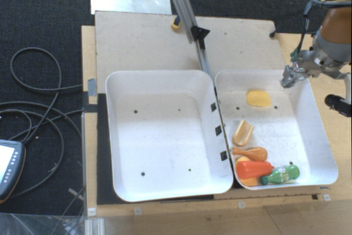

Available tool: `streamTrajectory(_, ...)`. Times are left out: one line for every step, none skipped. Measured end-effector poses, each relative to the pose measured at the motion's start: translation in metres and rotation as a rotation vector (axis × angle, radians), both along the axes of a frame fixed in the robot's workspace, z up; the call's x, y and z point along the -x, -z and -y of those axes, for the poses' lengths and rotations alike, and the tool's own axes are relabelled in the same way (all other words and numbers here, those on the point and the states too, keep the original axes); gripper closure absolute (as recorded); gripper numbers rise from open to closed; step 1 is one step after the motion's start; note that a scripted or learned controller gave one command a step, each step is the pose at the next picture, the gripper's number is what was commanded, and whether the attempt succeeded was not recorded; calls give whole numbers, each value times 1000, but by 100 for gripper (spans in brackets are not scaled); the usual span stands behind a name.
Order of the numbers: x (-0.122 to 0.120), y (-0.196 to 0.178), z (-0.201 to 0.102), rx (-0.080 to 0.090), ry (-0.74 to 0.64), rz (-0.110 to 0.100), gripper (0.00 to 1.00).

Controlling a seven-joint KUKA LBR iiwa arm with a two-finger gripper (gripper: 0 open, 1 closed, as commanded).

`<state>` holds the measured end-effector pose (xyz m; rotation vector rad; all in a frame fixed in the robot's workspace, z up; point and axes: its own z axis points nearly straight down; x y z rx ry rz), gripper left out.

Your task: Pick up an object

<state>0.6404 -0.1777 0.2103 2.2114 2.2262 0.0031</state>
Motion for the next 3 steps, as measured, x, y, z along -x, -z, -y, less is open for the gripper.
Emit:
streamTrajectory(18,5,-45,-2,-2,-4,100)
streamTrajectory(32,11,-96,-4,-3,-5,100)
streamTrajectory(48,14,-144,-4,-3,-6,100)
